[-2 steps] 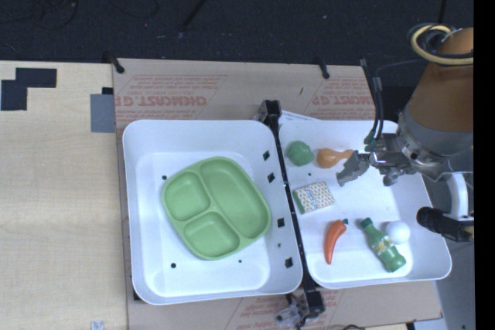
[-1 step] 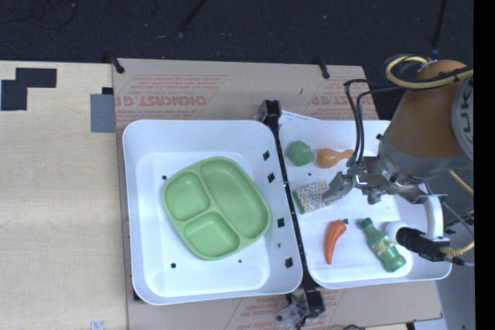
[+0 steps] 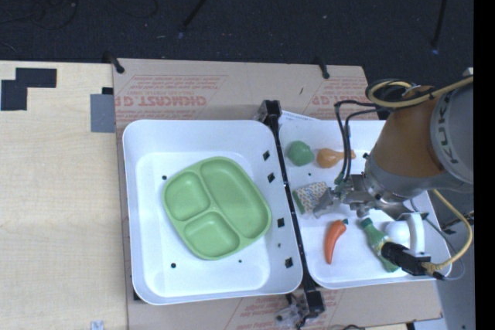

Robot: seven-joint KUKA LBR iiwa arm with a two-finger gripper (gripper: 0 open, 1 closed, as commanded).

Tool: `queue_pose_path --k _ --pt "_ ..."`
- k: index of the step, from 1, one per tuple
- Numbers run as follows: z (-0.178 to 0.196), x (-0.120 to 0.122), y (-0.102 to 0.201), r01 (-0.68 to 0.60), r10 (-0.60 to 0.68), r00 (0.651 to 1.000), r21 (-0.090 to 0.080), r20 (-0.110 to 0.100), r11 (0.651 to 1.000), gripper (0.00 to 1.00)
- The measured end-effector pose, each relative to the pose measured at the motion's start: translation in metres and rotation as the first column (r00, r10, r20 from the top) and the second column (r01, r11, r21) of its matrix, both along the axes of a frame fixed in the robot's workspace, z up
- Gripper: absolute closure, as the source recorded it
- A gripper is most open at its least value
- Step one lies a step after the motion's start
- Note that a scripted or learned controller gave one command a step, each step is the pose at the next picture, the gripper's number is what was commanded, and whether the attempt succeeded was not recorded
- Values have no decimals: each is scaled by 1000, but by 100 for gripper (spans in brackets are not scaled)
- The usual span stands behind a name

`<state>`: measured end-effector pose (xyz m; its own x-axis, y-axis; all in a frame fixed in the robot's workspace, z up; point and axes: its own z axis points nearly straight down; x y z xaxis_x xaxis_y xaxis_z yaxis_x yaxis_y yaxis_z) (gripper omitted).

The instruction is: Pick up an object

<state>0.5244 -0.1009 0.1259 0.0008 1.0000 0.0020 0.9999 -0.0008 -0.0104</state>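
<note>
Two white bins: the left bin [image 3: 147, 166] holds one green divided plate [image 3: 215, 206], and I reach into the right bin [image 3: 348, 278]. My gripper [image 3: 334, 201] hangs just beside one speckled packet [image 3: 309, 197]; whether it is released or clenched I cannot tell. One red pepper [image 3: 334, 239] lies below, lengthwise toward the near rim. One green ball [image 3: 300, 153] sits behind.

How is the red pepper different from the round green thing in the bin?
The red pepper is long, thin, pointed and orange-red; the round green thing is squat, rounded and green. The pepper lies near the bin's front edge, while the green thing sits toward its back. Both are small, lie loose in the right bin, and nothing holds them.
</note>
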Motion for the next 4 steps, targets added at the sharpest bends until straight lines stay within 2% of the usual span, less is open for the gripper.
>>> queue_pose_path --k 1,2,4 --pt "-40 -1 1 -1 1 1000 -1 6 1000 0" --pt "-28 0 -2 6 -6 1000 -2 6 1000 100" --pt "76 -15 -10 -1 1 1000 -2 13 1000 100"
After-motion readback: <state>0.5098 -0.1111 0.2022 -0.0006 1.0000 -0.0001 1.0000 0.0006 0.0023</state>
